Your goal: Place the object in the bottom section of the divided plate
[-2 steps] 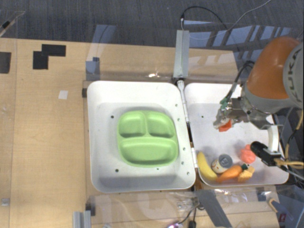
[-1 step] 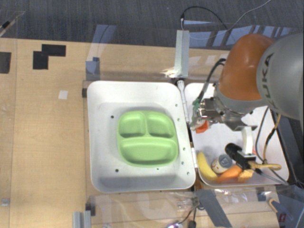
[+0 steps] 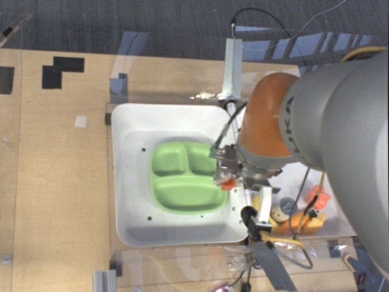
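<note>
Two shallow white plastic bins sit side by side on a pale wooden bench. The left bin (image 3: 130, 181) holds a lime-green divided plastic plate (image 3: 185, 176), lying flat near the bin's right wall. The plate has two small sections along its far edge and one long section along its near edge; all three look bare. The right bin (image 3: 331, 221) is mostly covered by the grey robot arm (image 3: 340, 114) with its orange band, but at the bin's near edge a few small things show: an orange and red toy piece (image 3: 307, 215) and a small round tan object (image 3: 281, 212).

The gripper (image 3: 223, 176) hangs over the plate's right edge, about where the small right section meets the long near one. A small red-orange object (image 3: 227, 185), probably the thing to be placed, shows right at the gripper's tip, at the plate's right rim. Whether it sits between the jaws or merely beneath them cannot be told from here, nor can how wide the jaws stand.

The main risk is position. The red-orange piece is at the very rim, not over the middle of the near section. Let go here, it could strike the rim and roll onto the bin floor, or tip into the small far section. A short move toward the plate's near-left would probably make the drop safer.
</note>
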`<state>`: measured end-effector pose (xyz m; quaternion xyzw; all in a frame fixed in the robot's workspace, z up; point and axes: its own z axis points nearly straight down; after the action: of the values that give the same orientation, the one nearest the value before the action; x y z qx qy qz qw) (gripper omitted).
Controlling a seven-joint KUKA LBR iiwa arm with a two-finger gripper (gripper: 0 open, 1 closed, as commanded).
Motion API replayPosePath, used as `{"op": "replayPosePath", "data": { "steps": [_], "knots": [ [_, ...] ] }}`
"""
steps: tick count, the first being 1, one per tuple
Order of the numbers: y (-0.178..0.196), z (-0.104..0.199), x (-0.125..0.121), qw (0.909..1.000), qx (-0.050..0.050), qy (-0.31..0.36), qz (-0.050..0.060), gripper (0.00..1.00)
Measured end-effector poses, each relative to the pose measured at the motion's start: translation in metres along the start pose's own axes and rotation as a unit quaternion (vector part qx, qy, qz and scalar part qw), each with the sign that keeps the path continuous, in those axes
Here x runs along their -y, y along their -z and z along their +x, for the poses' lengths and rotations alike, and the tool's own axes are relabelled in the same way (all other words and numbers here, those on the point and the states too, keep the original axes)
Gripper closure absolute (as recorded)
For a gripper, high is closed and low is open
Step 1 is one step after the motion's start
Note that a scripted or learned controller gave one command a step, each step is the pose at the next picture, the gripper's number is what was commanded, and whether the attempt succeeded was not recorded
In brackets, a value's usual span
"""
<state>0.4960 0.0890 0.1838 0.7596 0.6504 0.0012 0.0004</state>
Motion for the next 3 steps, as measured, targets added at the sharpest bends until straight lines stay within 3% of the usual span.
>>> {"op": "replayPosePath", "data": {
  "steps": [1, 2, 3],
  "knots": [
    [0.001, 0.020, -0.050, 0.9999, 0.000, 0.010, 0.000, 1.00],
    [0.090, 0.058, -0.002, 0.9916, 0.000, -0.129, 0.000, 1.00],
    [-0.038, 0.087, 0.024, 0.9917, 0.001, -0.129, 0.002, 1.00]
  ]
}}
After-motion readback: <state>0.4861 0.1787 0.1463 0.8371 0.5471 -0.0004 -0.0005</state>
